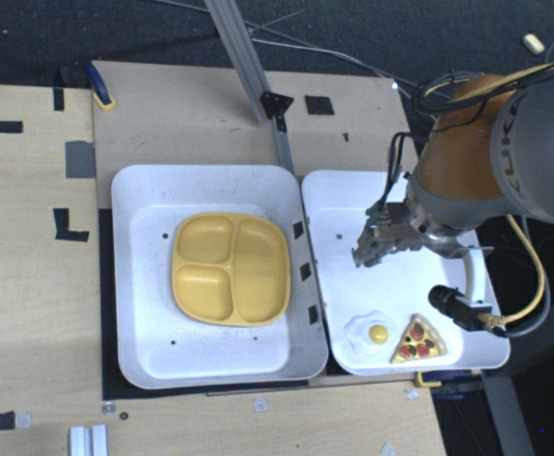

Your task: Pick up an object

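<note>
In the right bin (338, 202), a toy fried egg (368, 332) and a toy pizza slice (418, 340) lie side by side near the front edge. My gripper (372, 248) hangs over the middle of that bin, behind the egg and apart from it. The orange-banded wrist and grey arm come in from the right and cover the bin's right side. I see nothing between the fingers.
The left bin (134, 255) holds a yellow three-compartment plate (231, 268). A metal pole (248, 60) slants down to the gap between the bins. A black cable fitting (457, 307) sits beside the pizza slice, with cables looping at the right.
</note>
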### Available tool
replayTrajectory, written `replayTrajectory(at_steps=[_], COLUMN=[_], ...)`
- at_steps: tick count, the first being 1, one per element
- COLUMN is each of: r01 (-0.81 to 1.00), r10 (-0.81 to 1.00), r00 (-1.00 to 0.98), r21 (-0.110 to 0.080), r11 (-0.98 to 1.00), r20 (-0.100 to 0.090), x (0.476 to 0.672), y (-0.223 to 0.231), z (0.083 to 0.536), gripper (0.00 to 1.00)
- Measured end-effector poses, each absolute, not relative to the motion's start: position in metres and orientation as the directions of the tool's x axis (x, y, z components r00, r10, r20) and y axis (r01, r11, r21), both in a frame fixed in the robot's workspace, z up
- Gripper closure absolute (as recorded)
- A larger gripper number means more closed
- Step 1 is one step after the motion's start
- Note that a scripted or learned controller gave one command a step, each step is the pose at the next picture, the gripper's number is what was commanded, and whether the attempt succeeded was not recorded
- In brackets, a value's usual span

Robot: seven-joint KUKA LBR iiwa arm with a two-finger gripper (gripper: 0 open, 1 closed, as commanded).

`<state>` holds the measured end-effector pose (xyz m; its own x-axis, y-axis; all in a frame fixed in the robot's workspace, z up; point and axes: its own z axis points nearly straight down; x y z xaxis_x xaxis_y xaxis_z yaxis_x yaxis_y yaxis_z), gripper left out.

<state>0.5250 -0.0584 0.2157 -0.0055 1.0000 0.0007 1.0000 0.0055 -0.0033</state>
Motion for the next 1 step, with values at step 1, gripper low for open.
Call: replayTrajectory(at_steps=[1], r01=[1.000], r10=[1.000], r00=[-0.007], r21=[-0.003], r11=[0.007], r20=[0.002], x=[0.5113], y=[-0.0064], z=[0.2274], gripper=[1.00])
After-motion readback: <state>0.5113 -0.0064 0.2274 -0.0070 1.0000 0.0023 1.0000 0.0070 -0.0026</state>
